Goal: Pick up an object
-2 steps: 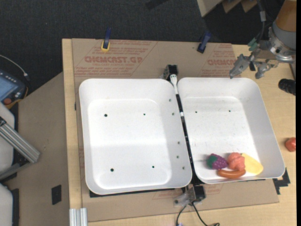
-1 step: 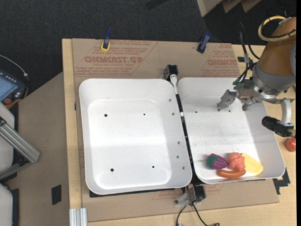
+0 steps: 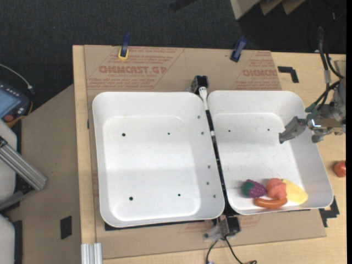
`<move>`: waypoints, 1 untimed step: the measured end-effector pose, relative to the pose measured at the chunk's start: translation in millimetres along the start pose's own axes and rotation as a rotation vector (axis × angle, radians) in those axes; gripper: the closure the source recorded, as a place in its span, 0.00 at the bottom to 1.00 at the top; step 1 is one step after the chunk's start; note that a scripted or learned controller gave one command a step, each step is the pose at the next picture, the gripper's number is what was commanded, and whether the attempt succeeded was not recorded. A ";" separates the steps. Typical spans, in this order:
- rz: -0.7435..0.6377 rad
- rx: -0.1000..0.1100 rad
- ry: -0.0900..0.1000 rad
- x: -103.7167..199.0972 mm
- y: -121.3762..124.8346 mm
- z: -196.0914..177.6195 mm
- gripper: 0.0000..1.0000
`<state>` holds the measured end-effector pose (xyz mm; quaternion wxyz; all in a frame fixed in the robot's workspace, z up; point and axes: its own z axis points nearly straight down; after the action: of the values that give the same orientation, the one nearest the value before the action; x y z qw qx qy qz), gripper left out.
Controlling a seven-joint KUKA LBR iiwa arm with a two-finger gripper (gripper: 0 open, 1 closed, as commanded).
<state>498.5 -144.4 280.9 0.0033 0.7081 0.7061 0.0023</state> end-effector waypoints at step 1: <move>-0.009 -0.014 -0.001 39.7 -17.0 -168.6 0.00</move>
<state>480.2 -104.4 449.2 0.0089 0.7050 0.7091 0.0068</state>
